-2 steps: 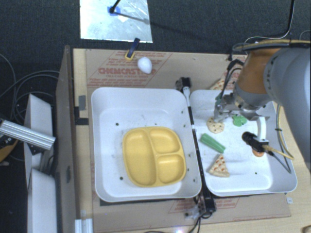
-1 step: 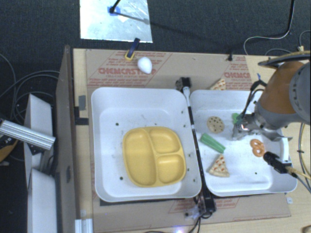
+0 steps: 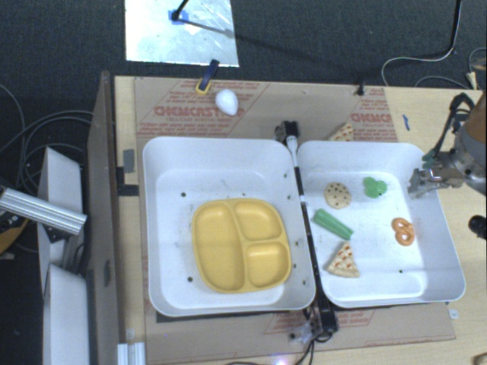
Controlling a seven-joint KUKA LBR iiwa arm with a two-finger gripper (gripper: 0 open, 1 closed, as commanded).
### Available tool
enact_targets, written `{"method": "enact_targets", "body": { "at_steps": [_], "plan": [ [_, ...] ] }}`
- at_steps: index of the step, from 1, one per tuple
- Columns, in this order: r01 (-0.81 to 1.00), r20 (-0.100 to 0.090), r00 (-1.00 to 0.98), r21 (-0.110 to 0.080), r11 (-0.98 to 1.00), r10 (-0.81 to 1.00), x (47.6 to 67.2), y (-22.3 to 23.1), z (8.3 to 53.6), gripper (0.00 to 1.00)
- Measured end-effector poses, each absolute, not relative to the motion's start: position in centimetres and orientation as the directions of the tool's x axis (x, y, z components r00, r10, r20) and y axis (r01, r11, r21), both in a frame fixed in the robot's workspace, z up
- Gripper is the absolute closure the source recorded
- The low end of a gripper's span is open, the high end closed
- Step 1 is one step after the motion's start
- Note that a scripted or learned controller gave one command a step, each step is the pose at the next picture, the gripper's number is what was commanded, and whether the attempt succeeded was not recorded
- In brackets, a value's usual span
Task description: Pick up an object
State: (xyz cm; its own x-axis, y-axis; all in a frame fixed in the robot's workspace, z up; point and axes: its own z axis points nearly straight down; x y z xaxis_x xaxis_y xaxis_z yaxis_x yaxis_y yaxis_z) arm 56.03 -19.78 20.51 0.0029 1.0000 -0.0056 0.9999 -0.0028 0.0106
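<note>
The right bin (image 3: 437, 268) holds several toy foods: a round cookie (image 3: 337, 195), a green leafy piece (image 3: 374, 187), a green stick (image 3: 332, 223), an orange pretzel (image 3: 403, 231) and a pizza slice (image 3: 344, 261). My gripper (image 3: 424, 179) hangs at the right bin's right rim, to the right of the green leafy piece and above the pretzel. Nothing shows between its fingers. The left bin (image 3: 163, 204) holds a yellow divided plate (image 3: 241, 243).
A white egg-shaped object (image 3: 226, 101) and a small blue-and-yellow item (image 3: 206, 77) lie on the cardboard behind the bins. Another pizza slice (image 3: 343, 133) lies behind the right bin. A black clip (image 3: 289, 132) sits where the bins meet. Cables run along the left floor.
</note>
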Motion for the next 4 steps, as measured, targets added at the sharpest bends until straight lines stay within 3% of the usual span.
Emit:
{"method": "enact_targets", "body": {
  "at_steps": [1,2,3,4],
  "plan": [
    [1.0,0.003,-0.01,0.001,0.01,1.0,55.9,-12.1,19.6,1.0],
    [1.0,0.0,-0.003,0.002,0.003,1.0,55.9,-12.6,19.6,0.0],
    [1.0,0.003,-0.002,-0.009,0.002,1.0,53.1,-10.2,10.2,0.0],
    [1.0,-0.002,-0.005,0.006,0.005,1.0,59.8,-12.3,8.9,0.0]
  ]
}}
